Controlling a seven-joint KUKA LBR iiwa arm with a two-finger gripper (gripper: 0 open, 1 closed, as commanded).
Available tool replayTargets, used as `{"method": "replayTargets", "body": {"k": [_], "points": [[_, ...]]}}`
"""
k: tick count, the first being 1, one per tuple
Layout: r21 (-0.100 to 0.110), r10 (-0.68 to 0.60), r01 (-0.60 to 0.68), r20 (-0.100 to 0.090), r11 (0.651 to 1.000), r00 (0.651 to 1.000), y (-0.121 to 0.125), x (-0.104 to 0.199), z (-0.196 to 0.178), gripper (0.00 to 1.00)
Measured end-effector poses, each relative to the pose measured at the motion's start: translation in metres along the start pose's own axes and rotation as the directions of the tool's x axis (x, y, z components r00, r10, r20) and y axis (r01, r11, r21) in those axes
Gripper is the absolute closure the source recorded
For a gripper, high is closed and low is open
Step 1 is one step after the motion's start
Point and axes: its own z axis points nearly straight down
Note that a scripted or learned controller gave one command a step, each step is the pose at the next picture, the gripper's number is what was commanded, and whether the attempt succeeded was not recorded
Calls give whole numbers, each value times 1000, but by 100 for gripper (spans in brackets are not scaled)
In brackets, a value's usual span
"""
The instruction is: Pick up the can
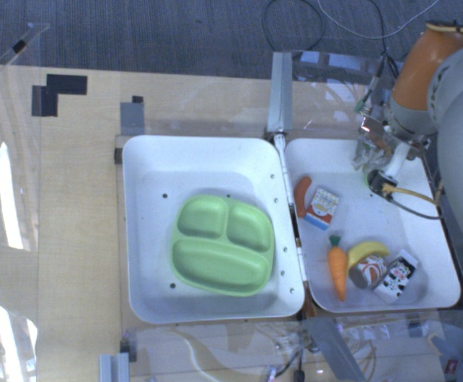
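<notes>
My gripper (372, 153) hangs at the right bin's (446, 293) far edge, finger state indiscernible; the can (367, 274) lies on its side well nearer, between the banana (367, 251) and a small carton (396, 276).

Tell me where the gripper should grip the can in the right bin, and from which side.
Probably from above, across the can's rounded body. It lies tipped, wedged between the banana, carrot and small carton, so side approaches look blocked.
</notes>
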Motion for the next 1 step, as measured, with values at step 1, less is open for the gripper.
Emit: {"method": "replayTargets", "body": {"k": [1], "points": [[0, -1, 1, 1, 1000, 1000, 0, 0, 0, 0]]}}
